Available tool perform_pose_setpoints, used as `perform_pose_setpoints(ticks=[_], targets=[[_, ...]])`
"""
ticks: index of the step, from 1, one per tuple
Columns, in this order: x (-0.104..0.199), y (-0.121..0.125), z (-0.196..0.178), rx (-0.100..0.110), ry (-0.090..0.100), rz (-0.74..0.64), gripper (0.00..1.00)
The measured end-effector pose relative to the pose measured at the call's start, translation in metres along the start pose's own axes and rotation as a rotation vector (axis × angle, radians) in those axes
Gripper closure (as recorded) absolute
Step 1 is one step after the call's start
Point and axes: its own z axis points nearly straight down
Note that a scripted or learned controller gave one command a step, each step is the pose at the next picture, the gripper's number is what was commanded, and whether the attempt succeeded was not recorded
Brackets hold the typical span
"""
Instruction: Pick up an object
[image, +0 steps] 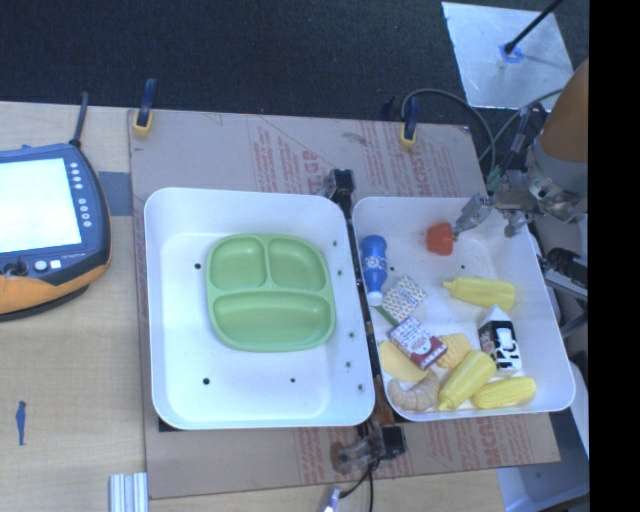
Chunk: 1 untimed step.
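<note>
— Two shallow white bins: why is the grey two-finger gripper (487, 213) hung over the right bin (556, 330)?
— A small round red object (440, 238) is lain just beside it. Fingers are seen spread apart, with nothing held between them.

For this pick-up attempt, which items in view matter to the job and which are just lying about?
Job:
gripper
red object beside it
right bin
blue bottle
yellow corn pieces

Lying about:
green divided plate
left bin
tablet pendant
</note>
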Motion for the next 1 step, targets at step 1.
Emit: perform_pose_setpoints(ticks=[1], targets=[[0.0072, -0.0683, 0.0503, 0.004, 0.000, -0.003, 0.00]])
